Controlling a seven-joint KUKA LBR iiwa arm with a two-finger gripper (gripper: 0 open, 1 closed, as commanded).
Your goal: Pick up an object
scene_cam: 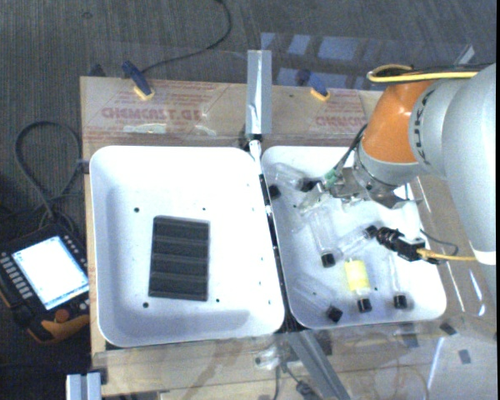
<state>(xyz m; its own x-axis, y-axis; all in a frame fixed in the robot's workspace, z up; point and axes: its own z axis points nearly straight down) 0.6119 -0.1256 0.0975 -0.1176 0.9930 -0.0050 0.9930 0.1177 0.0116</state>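
The right bin (425,302) holds a scatter of small things. A yellow piece (356,275) lies toward its 6 o'clock side, with a clear plastic piece (327,232) just above it near the middle. Small black caps sit around them: one (327,260) beside the yellow piece at its 10 o'clock, three along the bin's bottom edge (334,313) (364,305) (399,302), and one (273,192) by the bin's left wall at 10 o'clock. More clear plastic (293,176) lies at the bin's upper left.

The pincer (332,183) is low over the upper half of this bin, at about 12 o'clock from the yellow piece and close to the clear plastic. Its tip is blurred against the clutter, so I cannot tell how it is set or whether anything is in it. The arm (475,140) comes in from 3 o'clock, its orange band (392,123) above the wrist.

The left bin (108,182) holds a black ribbed block (180,257), lying flat a little below centre.

Both bins rest on the table (167,111). A tablet (43,272) with a lit screen lies on the floor at 9 o'clock.
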